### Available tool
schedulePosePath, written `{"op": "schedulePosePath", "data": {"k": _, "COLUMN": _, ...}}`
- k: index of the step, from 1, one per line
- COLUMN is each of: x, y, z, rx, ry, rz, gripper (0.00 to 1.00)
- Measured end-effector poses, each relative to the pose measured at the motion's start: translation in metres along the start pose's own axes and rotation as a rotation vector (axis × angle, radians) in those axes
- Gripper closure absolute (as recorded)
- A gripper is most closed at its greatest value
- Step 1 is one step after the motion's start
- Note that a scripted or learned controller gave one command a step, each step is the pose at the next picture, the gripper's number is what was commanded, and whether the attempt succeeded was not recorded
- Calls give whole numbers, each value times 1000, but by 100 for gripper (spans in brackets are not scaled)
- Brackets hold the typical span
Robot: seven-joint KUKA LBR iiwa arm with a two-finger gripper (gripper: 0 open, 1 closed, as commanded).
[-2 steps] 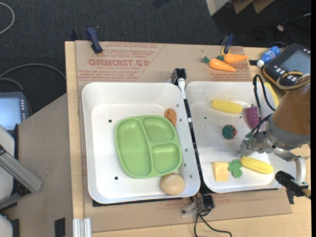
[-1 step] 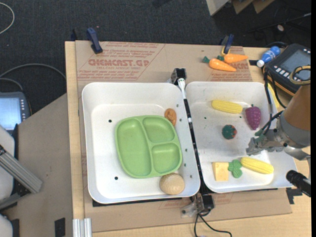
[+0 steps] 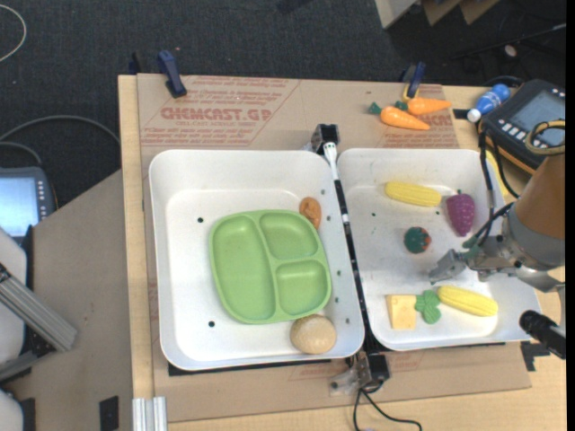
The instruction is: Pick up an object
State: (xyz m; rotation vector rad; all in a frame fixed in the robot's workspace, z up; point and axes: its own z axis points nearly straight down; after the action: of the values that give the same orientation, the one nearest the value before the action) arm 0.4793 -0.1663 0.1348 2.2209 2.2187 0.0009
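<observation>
Camera view: the pincer (image 3: 452,266) hangs low in the right bin (image 3: 377,312), just above a corn cob (image 3: 466,301) near the front rim; its fingers seem spread, pinching nothing; open floor lies left, between a green ball (image 3: 416,239) and cheese wedge (image 3: 402,312).

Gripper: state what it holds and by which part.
Nothing is held. The gripper hangs open over the right bin, above the corn cob, with nothing between its fingers.
</observation>
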Motion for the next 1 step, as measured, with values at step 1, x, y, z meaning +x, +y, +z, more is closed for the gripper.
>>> {"op": "schedulePosePath", "data": {"k": 1, "x": -46, "y": 47, "z": 53, "rx": -1, "ry": -1, "rz": -1, "gripper": 0}}
